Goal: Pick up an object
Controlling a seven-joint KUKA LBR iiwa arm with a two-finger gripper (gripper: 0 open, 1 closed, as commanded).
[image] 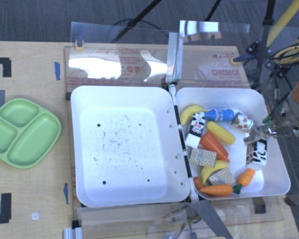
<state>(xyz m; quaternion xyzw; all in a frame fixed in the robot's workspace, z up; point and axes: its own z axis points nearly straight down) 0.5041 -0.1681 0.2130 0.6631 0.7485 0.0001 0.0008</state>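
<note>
My claw [263, 129] is slim grey metal with pale, shiny fingers; just beside it sits a white block with black markings.

I see two bins side by side on the worktop [35, 59]. The toys [213, 151] all lie in the right bin [276, 176], crowded toward the left bin [79, 133]. A tray [24, 132] sits left of both.

Two white bins [122, 96] are being counted on the bench, and one green divided plate [24, 131] left of them. In the right bin, two bananas [188, 113], three carrots [213, 144] and two crackers [203, 157] are being counted.
</note>
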